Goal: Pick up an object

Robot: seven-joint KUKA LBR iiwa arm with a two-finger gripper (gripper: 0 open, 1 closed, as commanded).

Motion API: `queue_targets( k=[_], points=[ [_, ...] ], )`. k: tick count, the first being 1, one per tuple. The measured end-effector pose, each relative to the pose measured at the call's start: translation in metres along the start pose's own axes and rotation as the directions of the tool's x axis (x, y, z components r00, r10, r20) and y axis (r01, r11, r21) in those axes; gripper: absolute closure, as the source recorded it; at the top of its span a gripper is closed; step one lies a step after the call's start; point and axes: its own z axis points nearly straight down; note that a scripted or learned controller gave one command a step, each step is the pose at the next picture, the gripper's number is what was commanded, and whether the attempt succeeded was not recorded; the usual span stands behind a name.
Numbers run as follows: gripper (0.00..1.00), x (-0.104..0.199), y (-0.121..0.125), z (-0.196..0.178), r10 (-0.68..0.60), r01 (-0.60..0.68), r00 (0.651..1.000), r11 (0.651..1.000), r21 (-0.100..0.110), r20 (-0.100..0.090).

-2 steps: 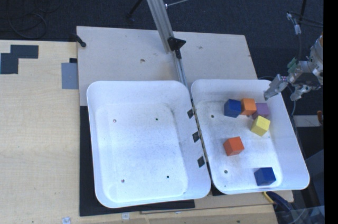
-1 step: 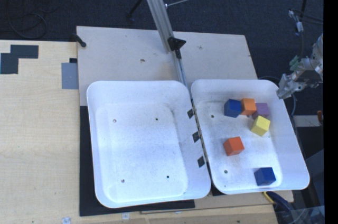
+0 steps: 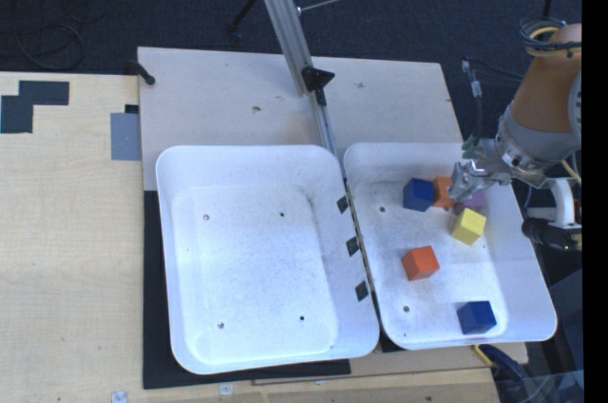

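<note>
Just beside jaws (image 3: 465, 187): orange block (image 3: 443, 192).

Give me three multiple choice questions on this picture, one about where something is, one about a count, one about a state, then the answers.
1. Where do the blocks lie?
A. left bin
B. right bin
C. on the bench

2. How many blue blocks are there?
A. one
B. two
C. three

3. Where is the hand?
A. low among the blocks at the right bin's far side
B. over the left bin
C. off the bench

Answers:
1 B: all blocks lie in the right bin.
2 B: one blue block at the far side, another blue block at the near side.
3 A: the hand sits by the yellow block.
</note>
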Motion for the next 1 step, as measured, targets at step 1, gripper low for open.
queue_targets(
  k=[1],
  points=[
    [0.0, -0.001, 0.0012, -0.005, 0.001, -0.001, 1.0, 1.0, -0.007, 0.002]
  ],
)
